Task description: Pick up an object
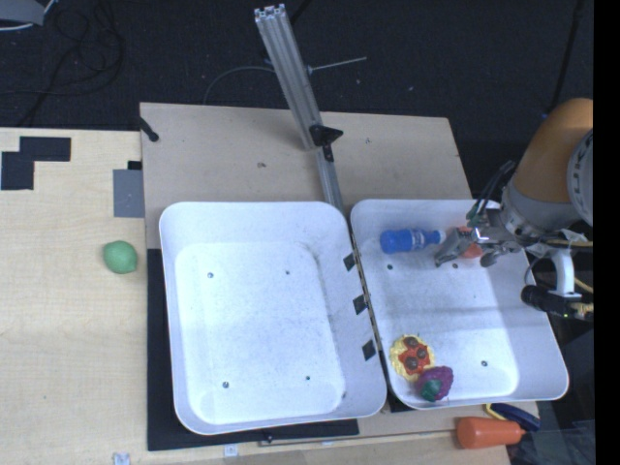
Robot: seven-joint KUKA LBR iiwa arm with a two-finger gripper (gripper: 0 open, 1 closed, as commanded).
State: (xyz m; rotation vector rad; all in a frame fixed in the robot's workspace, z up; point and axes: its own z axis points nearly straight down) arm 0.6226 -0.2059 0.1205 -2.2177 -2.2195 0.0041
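Note:
My gripper [468,248] hangs low over the right bin [542,356], near its far right corner. A small orange-red patch [472,251] shows at the gripper's tip; whether it is a separate object is unclear. Just left of the gripper a blue bottle [409,239] lies on its side. At the bin's near edge sit a yellow and red toy [412,354] and a purple and green one [436,384], touching each other. The arm's orange band [557,153] rises at the right.
The left bin [194,223] stands beside the right one, with black clips [358,303] along the shared rim. A green ball [120,257] rests on the wooden bench at the left. An orange object [489,431] lies in front of the right bin. A metal rail [295,76] slants at the back.

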